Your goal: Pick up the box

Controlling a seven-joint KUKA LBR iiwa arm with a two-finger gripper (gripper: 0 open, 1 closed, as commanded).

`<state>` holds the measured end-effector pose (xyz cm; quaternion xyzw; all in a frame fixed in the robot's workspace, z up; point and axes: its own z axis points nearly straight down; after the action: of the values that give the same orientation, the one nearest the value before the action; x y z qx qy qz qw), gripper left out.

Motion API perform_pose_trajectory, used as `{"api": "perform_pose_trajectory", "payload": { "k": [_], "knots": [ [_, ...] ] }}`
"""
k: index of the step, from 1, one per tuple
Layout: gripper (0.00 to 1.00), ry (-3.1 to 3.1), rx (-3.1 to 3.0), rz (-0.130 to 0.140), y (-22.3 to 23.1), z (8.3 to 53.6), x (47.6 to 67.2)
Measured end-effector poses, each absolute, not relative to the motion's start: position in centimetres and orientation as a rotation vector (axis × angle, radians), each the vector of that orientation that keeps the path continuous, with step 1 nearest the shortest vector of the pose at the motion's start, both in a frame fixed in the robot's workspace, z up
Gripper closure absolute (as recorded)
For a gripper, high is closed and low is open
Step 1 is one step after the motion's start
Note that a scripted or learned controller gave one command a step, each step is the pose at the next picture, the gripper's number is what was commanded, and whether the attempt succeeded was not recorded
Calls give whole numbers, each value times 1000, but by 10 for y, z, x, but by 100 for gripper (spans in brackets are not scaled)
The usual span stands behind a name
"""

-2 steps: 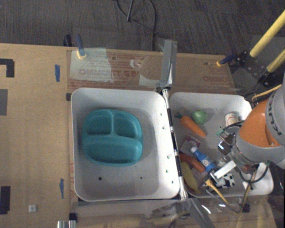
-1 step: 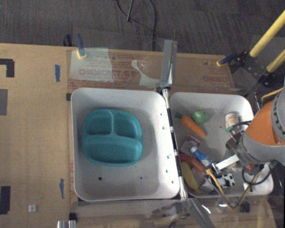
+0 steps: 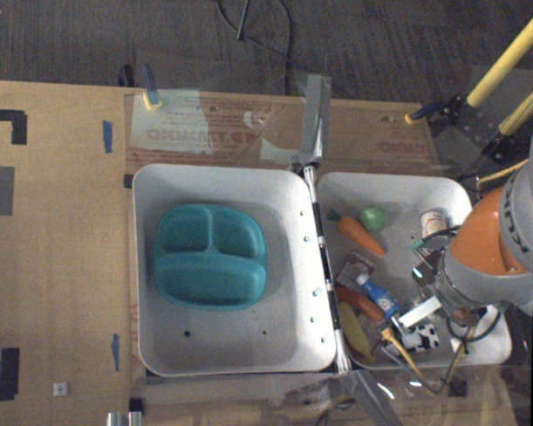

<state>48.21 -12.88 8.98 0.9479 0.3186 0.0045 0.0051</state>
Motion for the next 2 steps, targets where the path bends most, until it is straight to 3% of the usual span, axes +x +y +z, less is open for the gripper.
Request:
{"api": "perform_pose_trajectory", "payload": {
  "k": [1, 2],
  "knots": [
    [100, 1461, 2772, 11, -221, 89, 482],
    [100, 1135, 2921, 18, -113, 90, 484]
  ]
}}
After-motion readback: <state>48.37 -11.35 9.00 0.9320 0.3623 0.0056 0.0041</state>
